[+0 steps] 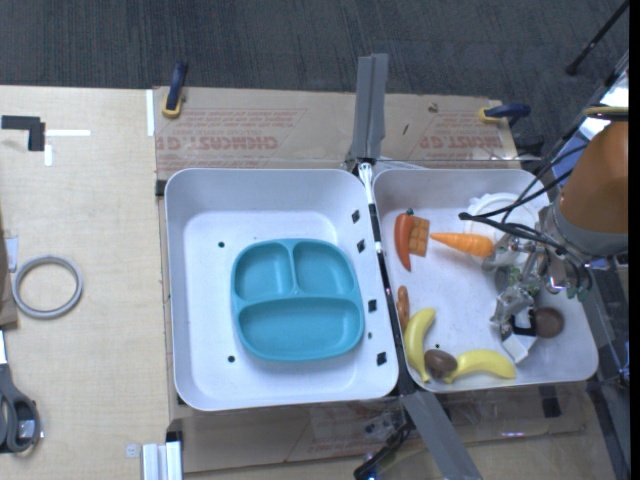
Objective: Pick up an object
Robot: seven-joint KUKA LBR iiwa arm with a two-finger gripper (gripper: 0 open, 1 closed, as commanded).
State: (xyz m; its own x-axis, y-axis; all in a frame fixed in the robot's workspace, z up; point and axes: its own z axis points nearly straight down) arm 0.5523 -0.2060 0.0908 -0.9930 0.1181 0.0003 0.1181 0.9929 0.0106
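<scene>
My gripper (513, 313) hangs low over the right side of the right bin (450, 298), under the arm's orange band (605, 183). A dark brown round object (549, 321) lies just to its right, very close. An orange carrot (462, 242) and a red-orange pepper piece (410, 236) lie toward the bin's back left. Along the front sit two yellow bananas (418, 336) (487, 365) with a brown kiwi-like fruit (440, 363) between them. A small reddish sausage (403, 302) lies by the left wall. Something white (493, 208) lies at the back, partly behind cables.
The left bin (200, 268) holds a teal divided plate (296, 298). On the bench at left lie a grey tape roll (45, 286) and scissors (15, 420). Clamps (176, 90) hold the cardboard behind the bins.
</scene>
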